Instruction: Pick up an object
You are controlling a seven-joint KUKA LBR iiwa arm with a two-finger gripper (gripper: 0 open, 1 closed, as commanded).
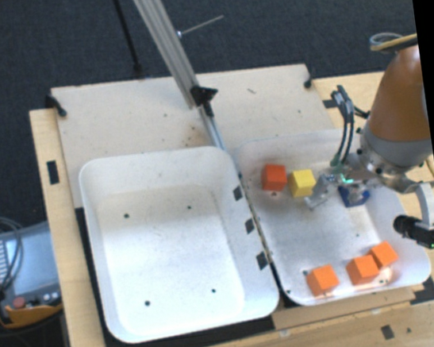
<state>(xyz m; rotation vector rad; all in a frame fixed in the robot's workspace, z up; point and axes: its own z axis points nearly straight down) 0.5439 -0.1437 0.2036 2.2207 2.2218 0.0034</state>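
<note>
2 shallow white bins sit side by side on the desk [61, 231]: the left bin [100, 193] and the right bin [298, 297]. The right bin holds 4 orange blocks and 1 yellow block. 1 orange block [274, 177] lies near the bin's upper left, just beside the yellow block [302, 182], the 2 nearly touching. The other 3 orange ones lie along the near edge: 1 [322, 280] to the left, 1 [363, 269] in the middle and 1 [384, 254] just to its right, the last 2 touching or very close. A small blue thing [354, 195] (partly hidden, so its shape is unclear) lies under the arm [400, 111]. The claw [325, 189] hangs low over the right bin, just right of the yellow block; nothing is seen in it, and how wide it stands cannot be told.
</note>
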